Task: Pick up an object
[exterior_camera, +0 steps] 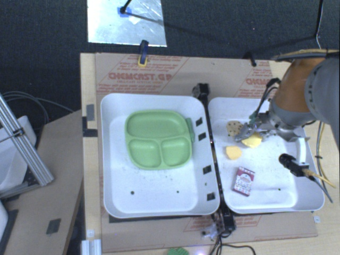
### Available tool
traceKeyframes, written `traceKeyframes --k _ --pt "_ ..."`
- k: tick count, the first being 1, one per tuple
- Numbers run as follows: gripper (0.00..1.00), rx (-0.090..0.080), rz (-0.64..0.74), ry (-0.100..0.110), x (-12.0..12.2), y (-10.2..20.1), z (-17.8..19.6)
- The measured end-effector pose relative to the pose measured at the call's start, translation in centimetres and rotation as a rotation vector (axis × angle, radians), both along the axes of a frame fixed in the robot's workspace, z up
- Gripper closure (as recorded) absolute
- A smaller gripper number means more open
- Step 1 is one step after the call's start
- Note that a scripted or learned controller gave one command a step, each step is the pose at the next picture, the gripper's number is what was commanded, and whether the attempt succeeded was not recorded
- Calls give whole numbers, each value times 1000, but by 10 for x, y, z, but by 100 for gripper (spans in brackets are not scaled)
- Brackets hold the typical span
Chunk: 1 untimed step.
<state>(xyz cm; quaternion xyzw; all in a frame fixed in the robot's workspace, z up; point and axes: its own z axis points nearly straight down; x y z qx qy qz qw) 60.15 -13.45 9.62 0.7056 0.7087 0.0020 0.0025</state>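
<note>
Yellow piece [253, 141] in right bin [265, 201], touching gripper [248, 129]; grip state cannot tell. Second yellow chunk [233, 152] just below-left, speckled cookie [233, 127] beside. Red packet [244, 181] nearer front, print unreadable. Green divided tray [158, 138] in left bin [114, 158]. Cardboard underneath [175, 70] reads "CHEMCAST GP".

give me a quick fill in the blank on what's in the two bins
1. The green tray has ___ compartments.
2. The tray lies in the ___ bin.
3. The small red box lies in the ___ bin.
4. The gripper is above the ___ bin, by a yellow piece.

Missing words: three; left; right; right
</note>
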Motion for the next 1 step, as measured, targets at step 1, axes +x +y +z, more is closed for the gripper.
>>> traceKeyframes --k 1 --pt "100 3 7 -2 -11 77 94"
